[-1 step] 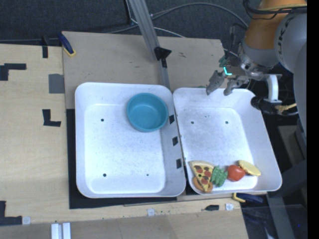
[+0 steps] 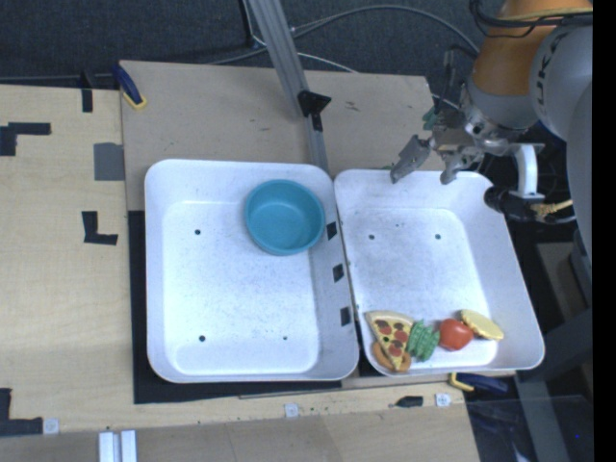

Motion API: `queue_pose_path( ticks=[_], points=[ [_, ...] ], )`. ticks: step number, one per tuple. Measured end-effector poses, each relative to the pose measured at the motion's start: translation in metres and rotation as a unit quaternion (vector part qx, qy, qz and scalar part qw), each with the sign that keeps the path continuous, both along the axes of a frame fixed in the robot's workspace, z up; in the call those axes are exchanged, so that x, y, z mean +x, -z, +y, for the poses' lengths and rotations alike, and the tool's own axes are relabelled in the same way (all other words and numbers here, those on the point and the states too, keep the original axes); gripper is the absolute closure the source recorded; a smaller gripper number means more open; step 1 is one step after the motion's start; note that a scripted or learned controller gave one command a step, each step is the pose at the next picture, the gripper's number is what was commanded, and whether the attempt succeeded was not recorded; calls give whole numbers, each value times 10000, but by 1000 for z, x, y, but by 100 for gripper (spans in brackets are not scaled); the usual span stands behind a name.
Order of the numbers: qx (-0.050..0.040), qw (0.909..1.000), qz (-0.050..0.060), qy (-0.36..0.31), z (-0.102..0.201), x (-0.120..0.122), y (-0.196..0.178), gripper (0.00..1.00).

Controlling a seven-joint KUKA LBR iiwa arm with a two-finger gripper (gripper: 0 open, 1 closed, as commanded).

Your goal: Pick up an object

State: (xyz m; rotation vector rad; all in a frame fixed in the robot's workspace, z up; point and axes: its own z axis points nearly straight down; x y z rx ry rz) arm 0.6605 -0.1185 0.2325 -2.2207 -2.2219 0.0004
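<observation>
While nothing is yet held, the choice runs from the round blue plastic bowl [image 2: 283, 217] in the left white bin [image 2: 183, 287] to the toy pizza slice [image 2: 390, 339], green leaf [image 2: 422, 339], red tomato [image 2: 455, 334] and yellow piece [image 2: 481, 324] crowded in the right bin's [image 2: 423, 258] near corner; the bowl, standing alone, looks the easier pick. Over the right bin's far edge, the two-finger gripper [image 2: 429, 164] hangs with fingers spread and empty, the grey arm [image 2: 568, 56] reaching from the right.

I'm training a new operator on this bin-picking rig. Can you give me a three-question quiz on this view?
1. True or false: the blue bowl sits in the left bin.
2. Which lies beside the pizza slice? A) green toy B) a spoon C) a cup
3. Fill in: the gripper hangs over the right bin's ____ edge.

Key: 1 true; 2 A; 3 far.
</observation>
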Motion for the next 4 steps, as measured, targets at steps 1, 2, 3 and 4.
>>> queue_pose_path(
  ticks=[1,2,3,4],
  points=[
    [1,10000,21,1,-3,5,45,0],
    [1,10000,19,0,-5,1,88,0],
    [2,10000,24,0,-4,0,142,0],
    [0,10000,0,-4,-4,1,129,100]
  ],
)
